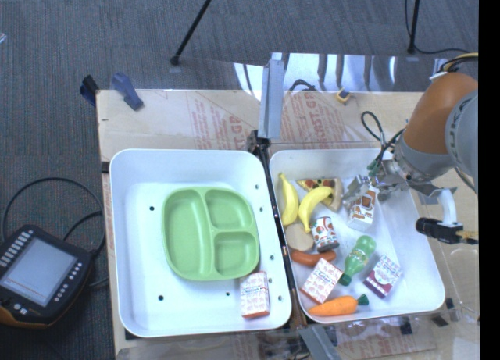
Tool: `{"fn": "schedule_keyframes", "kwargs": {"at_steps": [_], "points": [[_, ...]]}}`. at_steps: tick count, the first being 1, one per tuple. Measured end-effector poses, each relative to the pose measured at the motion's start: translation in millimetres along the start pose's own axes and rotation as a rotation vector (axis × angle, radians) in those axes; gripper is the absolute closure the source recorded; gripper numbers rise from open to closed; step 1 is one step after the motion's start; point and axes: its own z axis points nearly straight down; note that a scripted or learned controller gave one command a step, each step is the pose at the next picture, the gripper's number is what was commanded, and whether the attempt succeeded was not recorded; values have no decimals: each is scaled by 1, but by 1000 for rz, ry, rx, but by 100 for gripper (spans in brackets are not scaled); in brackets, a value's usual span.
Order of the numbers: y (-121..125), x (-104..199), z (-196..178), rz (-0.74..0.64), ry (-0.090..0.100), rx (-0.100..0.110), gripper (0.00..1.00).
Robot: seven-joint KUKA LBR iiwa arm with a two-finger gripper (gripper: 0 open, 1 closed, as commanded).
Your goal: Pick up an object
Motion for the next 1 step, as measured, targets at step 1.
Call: {"fn": "schedule_keyframes", "kwargs": {"at_steps": [1], "points": [[0, -1, -10, -1, -2, 2, 100]]}}
